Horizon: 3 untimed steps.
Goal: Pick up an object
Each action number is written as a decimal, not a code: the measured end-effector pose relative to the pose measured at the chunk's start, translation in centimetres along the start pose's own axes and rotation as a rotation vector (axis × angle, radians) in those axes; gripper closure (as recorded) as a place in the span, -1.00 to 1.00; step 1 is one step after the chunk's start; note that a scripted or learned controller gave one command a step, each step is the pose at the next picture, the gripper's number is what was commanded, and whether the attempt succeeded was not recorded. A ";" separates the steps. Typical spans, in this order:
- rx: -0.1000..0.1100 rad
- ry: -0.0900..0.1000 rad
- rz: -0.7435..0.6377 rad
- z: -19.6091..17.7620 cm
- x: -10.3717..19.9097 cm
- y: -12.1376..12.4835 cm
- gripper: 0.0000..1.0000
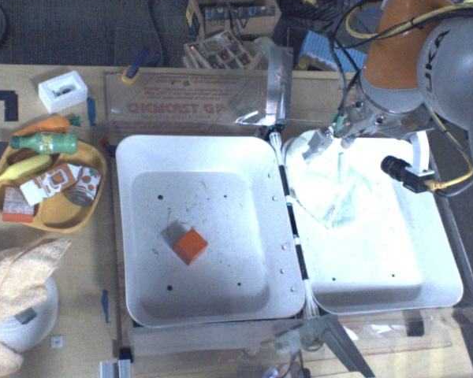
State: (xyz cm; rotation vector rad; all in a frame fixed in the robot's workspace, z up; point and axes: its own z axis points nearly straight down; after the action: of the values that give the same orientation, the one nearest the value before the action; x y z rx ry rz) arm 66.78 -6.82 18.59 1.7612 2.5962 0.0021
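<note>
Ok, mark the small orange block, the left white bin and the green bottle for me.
small orange block [192, 246], camera view, on its top face.
left white bin [134, 157], camera view, on its bare upper-left rim.
green bottle [49, 143], camera view, on its body.

Grey arm [449, 61] enters from right, orange band up top; claw [325, 142] angled down-left, blurred.

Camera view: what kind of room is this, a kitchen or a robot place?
Most likely a robot lab or workshop. A grey robot arm reaches over two white bins, an orange block lies in the left one, and cables tangle behind the bench.
</note>
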 end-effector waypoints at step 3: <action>0.004 0.002 0.285 1.1 -5.9 -5.7 -1.00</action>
State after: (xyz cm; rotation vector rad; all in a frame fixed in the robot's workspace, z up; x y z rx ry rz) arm 63.69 -14.38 17.46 2.1147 2.3235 -0.0002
